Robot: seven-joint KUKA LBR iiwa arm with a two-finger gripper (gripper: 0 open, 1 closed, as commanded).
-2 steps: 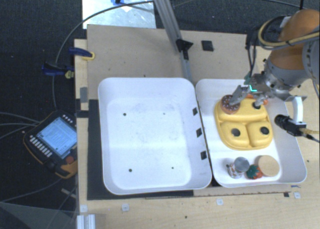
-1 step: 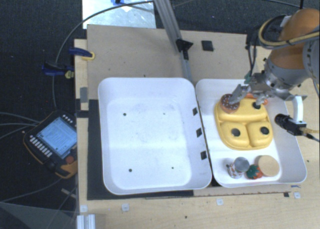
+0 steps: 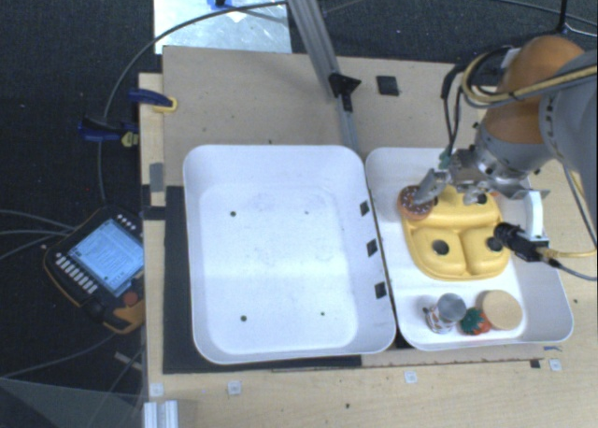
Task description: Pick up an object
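Camera view: the grey arm with its orange band reaches in from three o'clock and its gripper (image 3: 439,185) hangs low over the right-hand shallow white plastic bin (image 3: 402,258), at the twelve o'clock end of that bin. The wrist and cables hide the tips, so I cannot tell how wide the grasp is or whether anything is in it.

Just beneath it lies a large yellow moulded plastic piece with two dark holes (image 3: 453,235), and a small round brown-and-pink ringed object (image 3: 412,202) sits at that piece's ten o'clock corner, touching or just beside the gripper. Both rest in the bin.

At the bin's six o'clock end sit a small grey rounded object (image 3: 450,306), a red-and-green bit (image 3: 475,323) and a tan disc (image 3: 501,308), untouched.

The left-hand white bin (image 3: 201,230) sits alongside on the counter (image 3: 243,99).

As I judge it, the approach is made; closing and lifting remain.
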